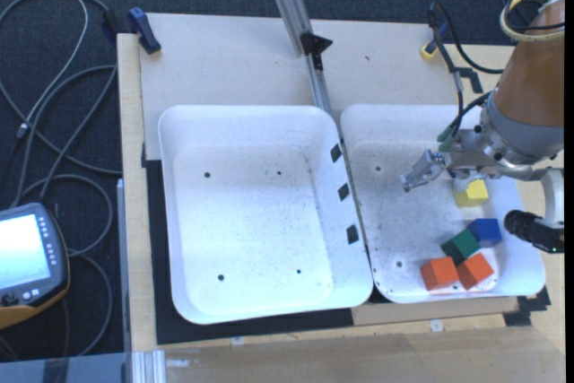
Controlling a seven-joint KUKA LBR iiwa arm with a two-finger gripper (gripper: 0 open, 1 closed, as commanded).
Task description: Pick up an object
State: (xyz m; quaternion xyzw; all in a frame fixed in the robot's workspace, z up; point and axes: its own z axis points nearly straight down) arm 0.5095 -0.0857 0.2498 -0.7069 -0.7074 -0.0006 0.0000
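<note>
Blocks, yellow (473,190), blue (485,230), green (464,244) and two orange (439,273), cluster in the right bin (395,220), the gripper (420,176) left of yellow, jaw state unclear, and closing there would likely catch nothing.

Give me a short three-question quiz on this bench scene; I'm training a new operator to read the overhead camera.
1. True or false: the small yellow block lies in the left shallow white bin.
2. Which lies nearest the bench's front edge? A) the blue cube B) the dark green cube C) the two orange cubes
3. Fill in: the two-finger gripper hangs over the ____ shallow white bin.

Key: 1 false, it lies in the right bin. 2 C. 3 right.
</note>
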